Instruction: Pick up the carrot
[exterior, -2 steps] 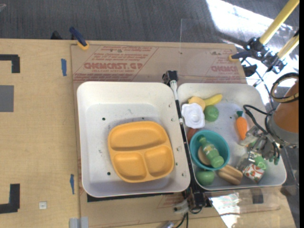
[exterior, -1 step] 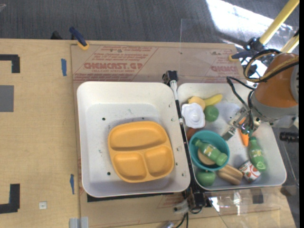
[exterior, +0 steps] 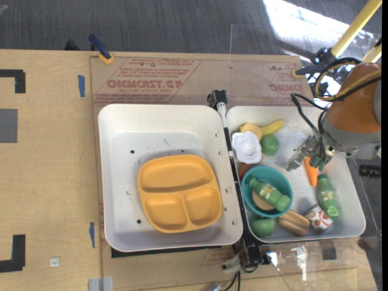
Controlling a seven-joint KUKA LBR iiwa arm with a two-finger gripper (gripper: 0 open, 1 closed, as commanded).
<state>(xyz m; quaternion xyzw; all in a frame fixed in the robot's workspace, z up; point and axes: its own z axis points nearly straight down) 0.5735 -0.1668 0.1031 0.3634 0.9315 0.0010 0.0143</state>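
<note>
We are seeing the tool (exterior: 310, 152) hanging low in the right bin (exterior: 357, 220), just above the carrot (exterior: 312, 173); whether it is gripping, we cannot tell. The carrot is lying beside a green bottle (exterior: 327, 194). A teal bowl (exterior: 267, 191) is sitting nearby, and the yellow tray (exterior: 179, 192) is resting in the left bin (exterior: 115, 162).
</note>
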